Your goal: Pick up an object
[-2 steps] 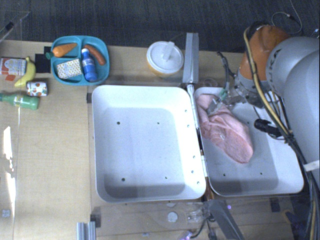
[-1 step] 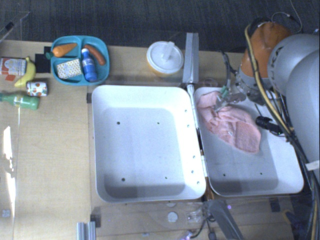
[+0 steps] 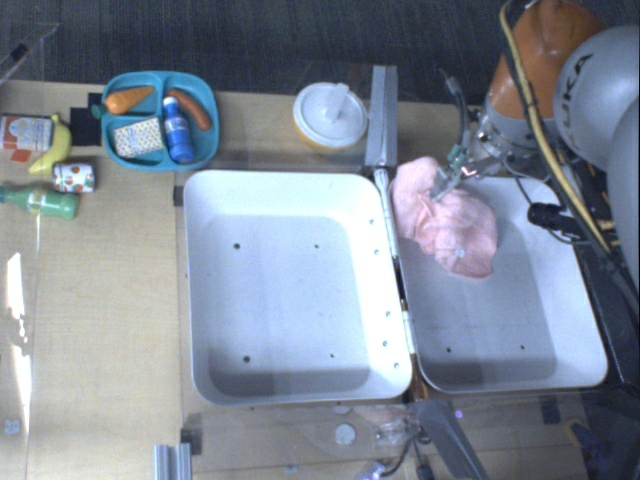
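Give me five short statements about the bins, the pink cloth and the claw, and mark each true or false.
1. The pink cloth lies in the right bin. True.
2. The cloth sits at the near edge of its bin. False: it lies in the far left corner.
3. The claw is over the left bin. False: it is at the cloth's top, in the right bin.
4. A blue divided tray stands on the bench beyond the left bin. True.
5. The white lidded cup stands inside the left bin. False: it stands on the bench behind it.

Grey arm (image 3: 590,78) reaching in from right, orange-banded wrist angled down-left, tool (image 3: 445,183) lowered
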You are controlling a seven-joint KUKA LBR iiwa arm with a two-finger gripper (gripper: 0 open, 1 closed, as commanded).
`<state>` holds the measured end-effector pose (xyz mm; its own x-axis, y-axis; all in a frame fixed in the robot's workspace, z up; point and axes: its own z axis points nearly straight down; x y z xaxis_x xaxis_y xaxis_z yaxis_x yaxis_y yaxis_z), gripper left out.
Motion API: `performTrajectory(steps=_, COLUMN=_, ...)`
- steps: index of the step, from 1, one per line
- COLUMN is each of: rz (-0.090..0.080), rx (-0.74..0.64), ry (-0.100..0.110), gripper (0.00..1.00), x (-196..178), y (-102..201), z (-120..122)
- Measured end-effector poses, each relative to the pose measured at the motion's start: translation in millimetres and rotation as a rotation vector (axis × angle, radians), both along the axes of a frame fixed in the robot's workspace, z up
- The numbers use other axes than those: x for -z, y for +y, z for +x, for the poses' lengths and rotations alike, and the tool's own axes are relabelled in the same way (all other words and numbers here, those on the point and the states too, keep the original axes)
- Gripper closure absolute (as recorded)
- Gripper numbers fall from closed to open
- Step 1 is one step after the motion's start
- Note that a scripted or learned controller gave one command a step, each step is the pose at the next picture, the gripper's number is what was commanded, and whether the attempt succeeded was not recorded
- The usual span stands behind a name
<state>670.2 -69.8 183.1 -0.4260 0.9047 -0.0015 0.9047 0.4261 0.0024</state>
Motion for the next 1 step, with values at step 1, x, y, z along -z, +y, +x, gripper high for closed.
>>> performTrajectory(steps=1, rz=0.0, rx=-0.057, ry=0.002, gripper=1.0, x=-11.9, y=-2.5, z=-0.4)
